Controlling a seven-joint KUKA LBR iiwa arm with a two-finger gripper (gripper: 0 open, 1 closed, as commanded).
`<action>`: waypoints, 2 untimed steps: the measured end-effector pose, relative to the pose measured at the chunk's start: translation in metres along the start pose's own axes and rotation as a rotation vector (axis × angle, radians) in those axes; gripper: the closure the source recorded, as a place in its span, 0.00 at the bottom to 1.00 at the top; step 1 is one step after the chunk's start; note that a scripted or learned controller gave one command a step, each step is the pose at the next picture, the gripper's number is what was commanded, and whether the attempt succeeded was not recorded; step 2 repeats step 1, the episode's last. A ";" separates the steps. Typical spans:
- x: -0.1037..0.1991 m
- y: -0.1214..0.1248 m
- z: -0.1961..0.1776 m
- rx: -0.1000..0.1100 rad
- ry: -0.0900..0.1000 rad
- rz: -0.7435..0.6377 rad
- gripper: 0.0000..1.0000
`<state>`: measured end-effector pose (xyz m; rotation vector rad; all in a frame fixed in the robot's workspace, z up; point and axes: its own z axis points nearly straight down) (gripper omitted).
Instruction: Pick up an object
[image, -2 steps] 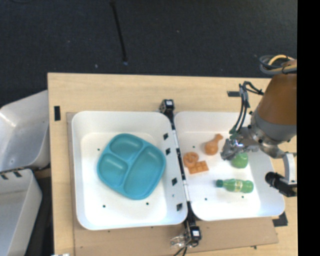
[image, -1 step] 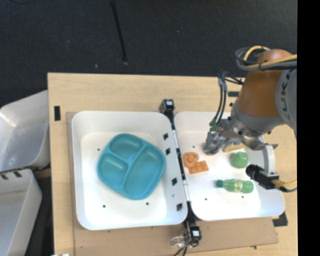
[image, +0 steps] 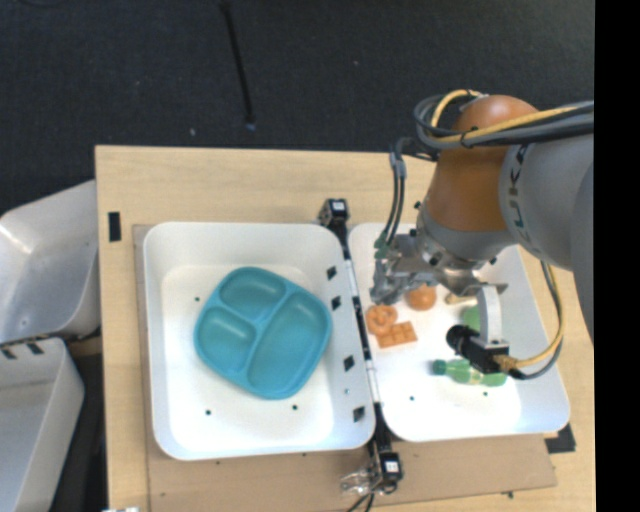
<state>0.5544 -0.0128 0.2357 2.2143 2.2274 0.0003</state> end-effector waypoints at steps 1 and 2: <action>0.054 0.018 -0.004 -0.001 0.002 -0.002 1.00; 0.054 0.018 -0.004 -0.001 0.002 -0.002 1.00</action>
